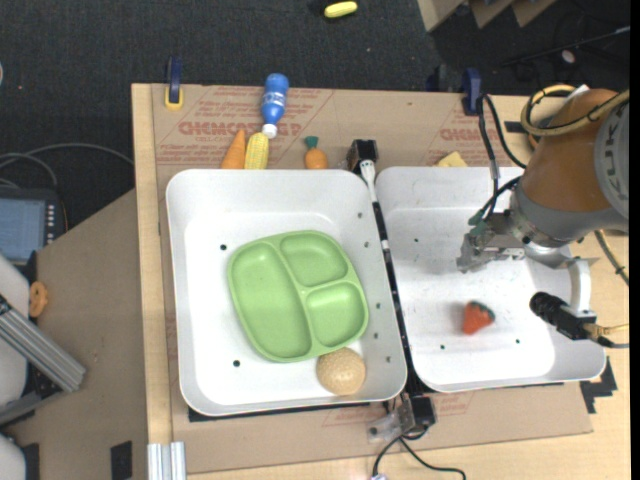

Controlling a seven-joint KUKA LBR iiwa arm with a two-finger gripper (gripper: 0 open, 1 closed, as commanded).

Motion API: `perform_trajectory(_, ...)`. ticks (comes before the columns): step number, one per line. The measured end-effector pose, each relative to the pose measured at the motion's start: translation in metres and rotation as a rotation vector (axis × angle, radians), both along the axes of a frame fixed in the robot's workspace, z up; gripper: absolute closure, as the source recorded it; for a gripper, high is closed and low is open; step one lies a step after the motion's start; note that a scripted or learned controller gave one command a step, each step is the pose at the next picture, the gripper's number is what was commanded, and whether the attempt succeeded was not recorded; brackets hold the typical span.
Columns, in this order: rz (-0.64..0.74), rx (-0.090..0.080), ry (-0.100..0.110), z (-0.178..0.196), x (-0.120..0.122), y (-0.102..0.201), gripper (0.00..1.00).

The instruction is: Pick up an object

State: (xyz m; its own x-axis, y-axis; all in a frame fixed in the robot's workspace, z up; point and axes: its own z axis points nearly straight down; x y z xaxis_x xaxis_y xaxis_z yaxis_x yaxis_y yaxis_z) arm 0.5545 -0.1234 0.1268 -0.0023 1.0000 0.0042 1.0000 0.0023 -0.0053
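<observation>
You see small red plastic strawberry (477, 318), right bin (430, 368) | long axis left-right, green cap right | gripper (478, 253) just beyond it, finger state unclear.

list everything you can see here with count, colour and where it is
left bin: 1, white, left half of the bench
right bin: 1, white, right half of the bench
divided plate: 1, green, three compartments, middle of the left bin
round bun-like toy: 1, tan, left bin, at the plate's near right edge
strawberry-like toy: 1, red with a green tip, right bin, near its middle
bottle: 1, blue and white, on the board behind the left bin
corn toy: 1, yellow, behind the left bin
carrot-like toys: 2, orange, behind the left bin, one either side of the corn
yellow object: 1, on the dark floor beyond the bench
arm: 1, grey with an orange band, over the right bin
gripper: 1, grey, above the right bin, behind the strawberry
</observation>
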Motion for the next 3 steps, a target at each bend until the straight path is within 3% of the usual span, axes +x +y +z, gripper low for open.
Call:
perform_trajectory(1, -0.003, -0.003, -0.003, -0.002, 0.002, -0.003, 0.00)
perform_trajectory(2, -0.006, -0.005, -0.004, -0.044, 0.010, -0.055, 0.00)
perform_trajectory(3, 0.006, -0.003, -0.013, -0.041, 0.092, 0.006, 0.00)
